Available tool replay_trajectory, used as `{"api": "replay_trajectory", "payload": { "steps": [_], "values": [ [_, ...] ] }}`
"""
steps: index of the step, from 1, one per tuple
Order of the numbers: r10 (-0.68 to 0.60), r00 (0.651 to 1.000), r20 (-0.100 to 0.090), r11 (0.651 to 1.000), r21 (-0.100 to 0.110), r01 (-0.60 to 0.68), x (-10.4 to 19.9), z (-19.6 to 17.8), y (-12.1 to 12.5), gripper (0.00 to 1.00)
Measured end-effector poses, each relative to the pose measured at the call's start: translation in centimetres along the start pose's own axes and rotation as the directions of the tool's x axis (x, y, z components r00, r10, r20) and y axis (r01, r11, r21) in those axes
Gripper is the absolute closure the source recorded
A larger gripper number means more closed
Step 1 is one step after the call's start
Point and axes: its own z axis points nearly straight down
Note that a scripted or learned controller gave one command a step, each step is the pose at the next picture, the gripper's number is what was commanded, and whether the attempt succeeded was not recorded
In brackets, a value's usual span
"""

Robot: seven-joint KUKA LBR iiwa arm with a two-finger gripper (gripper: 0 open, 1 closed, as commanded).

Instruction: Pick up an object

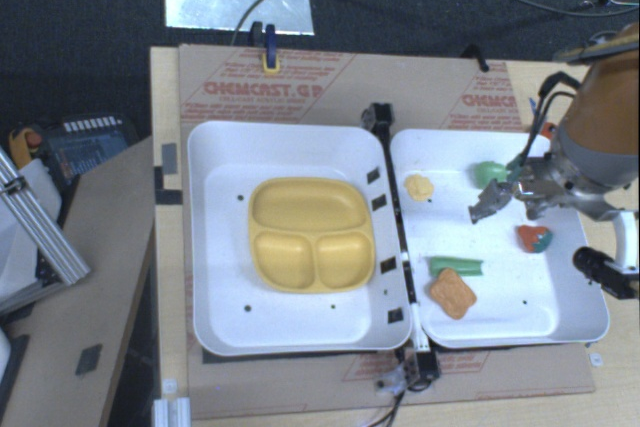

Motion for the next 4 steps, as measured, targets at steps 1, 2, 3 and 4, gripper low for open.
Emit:
{"api": "replay_trajectory", "payload": {
  "steps": [1, 2, 3, 4],
  "values": [
    [-0.002, 1.0, 0.001, 1.0, -0.011, 0.002, 0.0, -0.6, 0.2, 0.0],
    [0.0, 1.0, 0.001, 1.0, -0.008, 0.0, -0.2, 3.7, 0.4, 0.0],
    [-0.001, 1.0, 0.0, 1.0, -0.006, 0.001, 0.7, 9.2, 0.9, 0.0],
    [0.0, 1.0, 0.001, 1.0, -0.006, 0.0, 0.0, 15.2, 1.2, 0.0]
  ]
}}
